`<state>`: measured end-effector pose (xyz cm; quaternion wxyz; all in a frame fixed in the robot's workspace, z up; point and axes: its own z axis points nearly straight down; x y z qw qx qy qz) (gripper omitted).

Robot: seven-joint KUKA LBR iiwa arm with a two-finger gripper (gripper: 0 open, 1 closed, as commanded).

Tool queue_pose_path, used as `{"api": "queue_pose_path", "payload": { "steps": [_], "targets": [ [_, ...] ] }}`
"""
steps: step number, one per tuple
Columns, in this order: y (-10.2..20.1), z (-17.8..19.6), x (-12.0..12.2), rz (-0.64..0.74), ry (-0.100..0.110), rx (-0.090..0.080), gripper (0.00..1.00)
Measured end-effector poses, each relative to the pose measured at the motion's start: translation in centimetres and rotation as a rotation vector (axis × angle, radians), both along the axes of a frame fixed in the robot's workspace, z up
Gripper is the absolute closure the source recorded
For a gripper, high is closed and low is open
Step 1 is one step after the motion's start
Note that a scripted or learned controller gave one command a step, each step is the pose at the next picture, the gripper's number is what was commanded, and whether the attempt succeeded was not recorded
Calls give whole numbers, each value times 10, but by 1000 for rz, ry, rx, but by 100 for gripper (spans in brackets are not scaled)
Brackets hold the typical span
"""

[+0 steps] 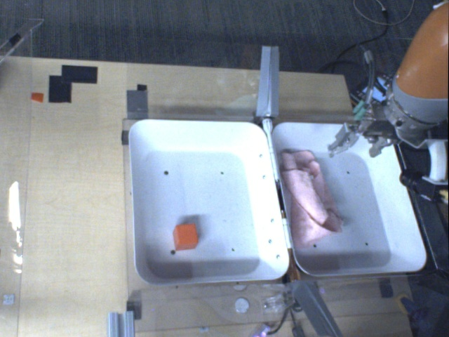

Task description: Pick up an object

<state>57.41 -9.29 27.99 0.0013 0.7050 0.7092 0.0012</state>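
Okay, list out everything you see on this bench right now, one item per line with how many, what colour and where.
bins: two, white, side by side mid-bench
block: one, orange, front of the left bin
cloth: one, pink, crumpled along the right bin's left side
black shapes: a few, on the bench at far left
orange marker: one, small, beside the black shapes
metal bar: one, grey, upright between the bins at the back
cable: one, thin, looped on the dark floor at top right
arm: one, grey with an orange band, entering from the right
gripper: one, over the right bin's back corner, fingers apart, holding nothing
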Motion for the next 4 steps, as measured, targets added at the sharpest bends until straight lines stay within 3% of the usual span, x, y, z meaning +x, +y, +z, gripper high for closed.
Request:
{"api": "queue_pose_path", "payload": {
  "steps": [1,2,3,4],
  "targets": [
    [-12,-88,15,53,0,0,0],
    [-65,-12,43,90,-6,-3,0],
    [-47,-185,31,110,-5,-1,0],
    [-1,-189,34,209,-12,-3,0]
  ]
}}
